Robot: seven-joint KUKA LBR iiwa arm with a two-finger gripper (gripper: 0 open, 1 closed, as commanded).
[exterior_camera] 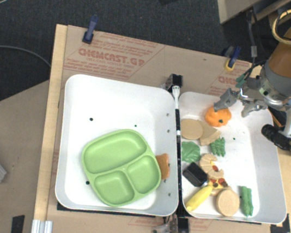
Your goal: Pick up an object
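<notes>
Orange toy fruit (218, 116) sits in the upper part of the right bin (270, 162), toward the top right of the frame, just above a round tan disc (191, 129). From where I stand, the gripper (240, 102) hangs right beside it, its grey fingers (226, 101) spread apart, one of them just over the fruit's upper edge, nothing clamped between them. Lower in the same bin lie a green leafy piece (190, 151), a black block (195, 174), a yellow banana (199, 197), a round wooden slice (227, 202) and a green pod (246, 200). At the frame's centre left, the left bin (81, 102) holds a green divided plate (120, 166), with a small brown piece (163, 166) touching its right rim.
</notes>
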